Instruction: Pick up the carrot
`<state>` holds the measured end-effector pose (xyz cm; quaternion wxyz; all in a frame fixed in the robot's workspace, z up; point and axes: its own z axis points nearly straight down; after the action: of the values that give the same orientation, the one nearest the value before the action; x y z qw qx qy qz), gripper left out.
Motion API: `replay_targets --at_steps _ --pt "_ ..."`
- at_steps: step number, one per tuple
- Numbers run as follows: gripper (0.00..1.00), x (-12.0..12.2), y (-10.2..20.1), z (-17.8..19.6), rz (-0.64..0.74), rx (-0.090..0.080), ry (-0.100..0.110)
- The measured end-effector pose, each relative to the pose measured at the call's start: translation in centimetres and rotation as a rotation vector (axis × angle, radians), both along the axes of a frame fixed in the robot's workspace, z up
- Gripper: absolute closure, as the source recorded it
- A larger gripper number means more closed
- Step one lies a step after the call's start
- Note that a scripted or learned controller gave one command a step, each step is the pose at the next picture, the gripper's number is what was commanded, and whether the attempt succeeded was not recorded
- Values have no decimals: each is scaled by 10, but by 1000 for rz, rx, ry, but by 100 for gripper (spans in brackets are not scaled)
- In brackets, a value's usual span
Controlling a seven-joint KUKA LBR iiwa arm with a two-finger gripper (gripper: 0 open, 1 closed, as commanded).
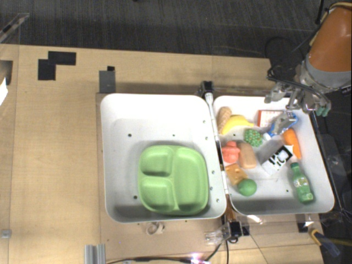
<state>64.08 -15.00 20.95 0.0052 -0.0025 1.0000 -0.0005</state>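
Arm is reaching in over the right bin, approach step, carrot not yet picked up.

The carrot (292, 141) is lying near the right wall of the right bin (324, 197), just beside a grey-and-black packet (275, 154) and above a green bottle (301, 183). The hand (287, 116) is hovering just above and left of it; whether it is spread wide or narrow I cannot tell. Judging from this, the next move is calling for a short shift toward the wall and a descent. Room is looking tight: wall on one side, packet on the other. The left bin (118, 114) is carrying a green tray (173, 177).
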Motion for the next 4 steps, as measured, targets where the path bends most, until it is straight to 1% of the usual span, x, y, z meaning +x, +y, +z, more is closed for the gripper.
replay_targets --at_steps 1,2,3,4 --pt "0 5 -44 -53 323 -3 1" --pt "0 -16 -55 -81 571 -8 -5" --pt "0 -44 -55 -77 705 -7 0" --pt "0 -34 -56 -115 769 -13 -5"
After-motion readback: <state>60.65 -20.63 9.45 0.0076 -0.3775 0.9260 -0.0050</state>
